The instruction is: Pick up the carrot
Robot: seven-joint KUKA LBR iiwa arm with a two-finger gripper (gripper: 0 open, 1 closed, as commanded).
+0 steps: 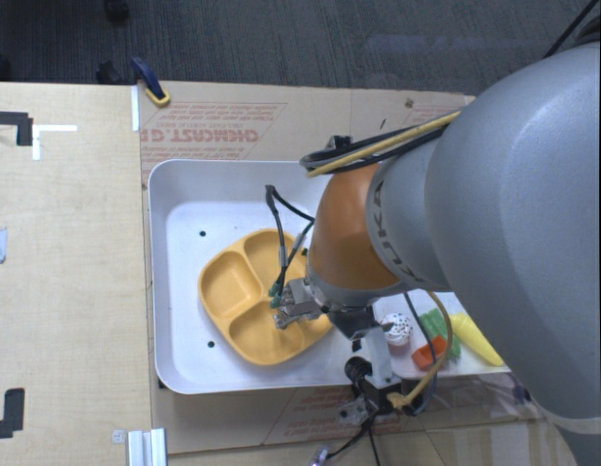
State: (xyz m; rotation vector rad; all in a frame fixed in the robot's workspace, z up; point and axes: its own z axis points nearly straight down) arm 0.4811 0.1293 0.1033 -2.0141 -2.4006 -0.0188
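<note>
Down on the counter (67, 260), a shallow white bin (174, 289) holds a yellow divided plate (237, 294), a rounded dish with three compartments that lies toward the bin's lower middle, its bare hollows showing nothing in them. The grey arm (514, 231) with its orange band (349, 231) reaches in from the right and covers much of the bin's right half. Below the orange band, the hand (292, 311) hangs over the plate's right edge, near the divider between the compartments; how far it is open cannot be told from this angle, and nothing can be seen in its grasp. Black cables (281, 212) loop from the wrist down across the plate. To the right of the plate, partly hidden under the arm, lies a small cluster of toy food: the carrot (428, 349), an orange-red piece with green at its upper end, sits just beside a yellow corn-like piece (475, 340), and a white speckled piece (398, 331) lies just left of the carrot. The carrot is apart from the hand, off to its right and a little lower in the view. Behind the bin, a flat sheet of brown cardboard (232, 129) with red print lies on the counter, and a blue and yellow clamp (150, 81) sits at its upper left corner.
</note>
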